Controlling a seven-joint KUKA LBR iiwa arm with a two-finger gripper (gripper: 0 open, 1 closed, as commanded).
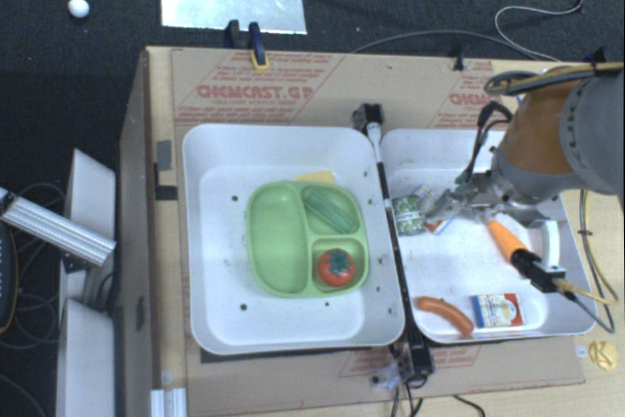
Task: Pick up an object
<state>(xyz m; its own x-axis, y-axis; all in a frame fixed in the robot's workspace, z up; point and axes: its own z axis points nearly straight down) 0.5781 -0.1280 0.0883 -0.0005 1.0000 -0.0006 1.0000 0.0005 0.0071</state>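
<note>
The grey arm (pixel 586 127) reaches in from the right, its orange band (pixel 532 137) sitting just above the wrist. The wrist bends down and leftward, carrying the gripper (pixel 444 207) low toward the left edge of the right bin (pixel 576 303) (finger spacing is unclear).

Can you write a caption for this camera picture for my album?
Robot claw reaches toward a crumpled green-and-white packet in the right white bin.
</note>
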